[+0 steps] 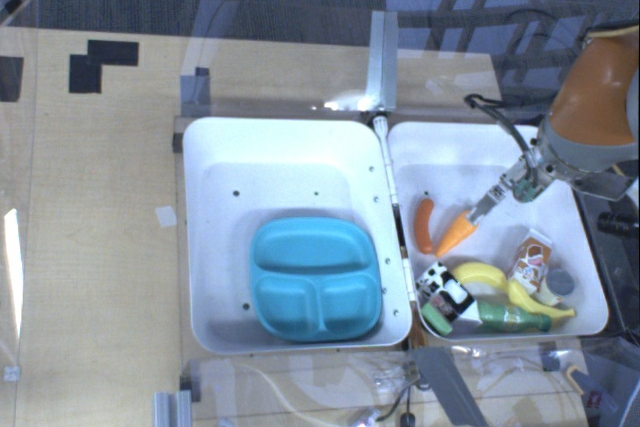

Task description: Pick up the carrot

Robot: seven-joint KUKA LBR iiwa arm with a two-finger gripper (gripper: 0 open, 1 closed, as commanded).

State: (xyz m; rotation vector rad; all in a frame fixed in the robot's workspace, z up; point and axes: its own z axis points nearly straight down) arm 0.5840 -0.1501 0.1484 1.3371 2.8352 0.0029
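My gripper hangs over the right white plastic bin, in the right half of the frame, and its thin tip points down and left at the short orange cone-shaped carrot. The carrot lies in the middle of that bin with its wide end toward my tip, and the two look like they touch or almost touch. My tip is too small and dark to read, so I cannot tell how it is set, and I cannot say that I hold the carrot. I think I lean in at a slant because the carrot lies at a slant too. Just to its left is a curved orange-red sausage-shaped toy, close enough to get bumped. Lower in the bin, a yellow banana, a green bottle and a small black-and-white toy crowd together, so coming from above keeps me away from them. The left white bin holds a blue plastic tray with three sections. Both bins sit on the pale wooden counter.
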